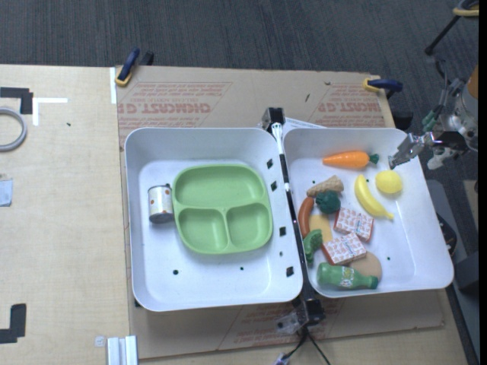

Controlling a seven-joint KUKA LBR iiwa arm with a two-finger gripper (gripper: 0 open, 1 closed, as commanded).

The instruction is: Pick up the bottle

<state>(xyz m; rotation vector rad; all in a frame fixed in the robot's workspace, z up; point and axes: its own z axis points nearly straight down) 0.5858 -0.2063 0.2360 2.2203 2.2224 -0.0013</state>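
The green bottle (347, 277) is lying below the crackers (348, 236); light, smooth, likely slippery, so grasping mid-body looks best. Jaws' state: cannot tell.

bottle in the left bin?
No, the green bottle lies on its side in the right bin, near its front edge, beside the toy food.

You look down from one fixed camera above the bench (61, 204), tilted at a slant. It sits far enough back to take in both bins, left (144, 280) and right (426, 257), plus floor (243, 14) beyond the bench's far edge.
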